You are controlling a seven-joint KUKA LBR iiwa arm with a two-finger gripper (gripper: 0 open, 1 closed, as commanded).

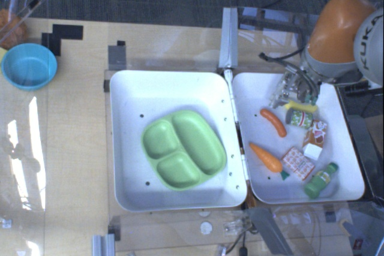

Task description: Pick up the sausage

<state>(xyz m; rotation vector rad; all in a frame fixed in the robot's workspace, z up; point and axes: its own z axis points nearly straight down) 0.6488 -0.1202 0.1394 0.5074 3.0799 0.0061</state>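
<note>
The sausage (273, 122), a short orange-red link, lies at a slant in the middle of the right bin (347, 129). My gripper (293, 92) hangs over the far part of that bin, up and to the right of the sausage and apart from it. Nothing shows between the gripper and the sausage. The grey arm with its orange band comes in from the upper right.
Around the sausage lie a carrot (266, 157), a small can (300, 118) with a yellow piece (299, 107) behind it, a small carton (315, 138), a red checkered box (297, 163) and a green bottle (320, 180). The left bin (129, 105) bears a green divided plate (183, 148). A blue bowl (29, 66) stands far left.
</note>
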